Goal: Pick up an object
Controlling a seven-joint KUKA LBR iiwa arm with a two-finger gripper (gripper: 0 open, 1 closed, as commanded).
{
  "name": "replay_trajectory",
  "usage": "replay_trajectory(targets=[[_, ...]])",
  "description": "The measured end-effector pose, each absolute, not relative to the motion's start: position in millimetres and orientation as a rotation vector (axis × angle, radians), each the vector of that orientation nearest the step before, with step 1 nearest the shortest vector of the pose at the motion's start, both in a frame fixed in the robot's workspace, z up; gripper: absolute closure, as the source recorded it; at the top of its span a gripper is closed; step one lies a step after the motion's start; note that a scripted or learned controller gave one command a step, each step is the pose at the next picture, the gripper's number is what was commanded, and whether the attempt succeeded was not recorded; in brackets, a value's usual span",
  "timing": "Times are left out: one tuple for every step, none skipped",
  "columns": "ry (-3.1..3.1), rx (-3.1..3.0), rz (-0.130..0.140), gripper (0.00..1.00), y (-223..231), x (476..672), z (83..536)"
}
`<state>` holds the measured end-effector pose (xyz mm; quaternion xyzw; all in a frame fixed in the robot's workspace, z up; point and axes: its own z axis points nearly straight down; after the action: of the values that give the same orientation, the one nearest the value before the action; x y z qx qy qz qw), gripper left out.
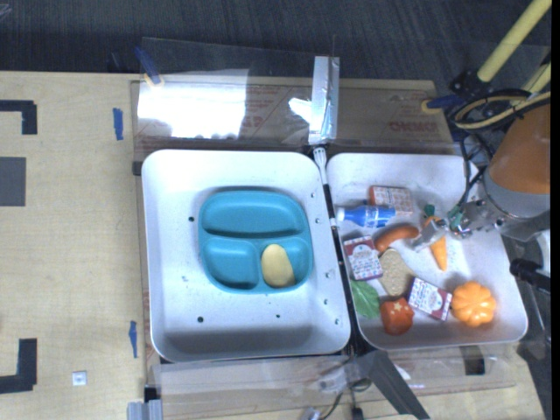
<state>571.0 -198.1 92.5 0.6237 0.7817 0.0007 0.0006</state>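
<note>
The right bin (516,326) holds a heap of toy food: a blue-capped bottle (366,216), an orange sausage (395,234), a tan cracker (395,272), small red-and-white cartons (362,259), a red tomato (397,316), an orange pumpkin (473,303) and an orange carrot wedge (439,253). My gripper (448,224) hangs low over the right bin's middle, just above the carrot wedge and right of the sausage. The arm's orange band (525,157) rises behind it at the right edge.
The left bin (166,234) carries a blue divided tray (249,226) with a yellow egg-shaped item (277,265) in its lower right compartment. A clear plastic sheet (227,103) stands behind the bins. Yellow and black cables (490,103) lie at the upper right.
</note>
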Motion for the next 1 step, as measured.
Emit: replay_trajectory(targets=[[2.379, 2.046, 0.003, 0.0, -198.6, 573.5, 86.5]])
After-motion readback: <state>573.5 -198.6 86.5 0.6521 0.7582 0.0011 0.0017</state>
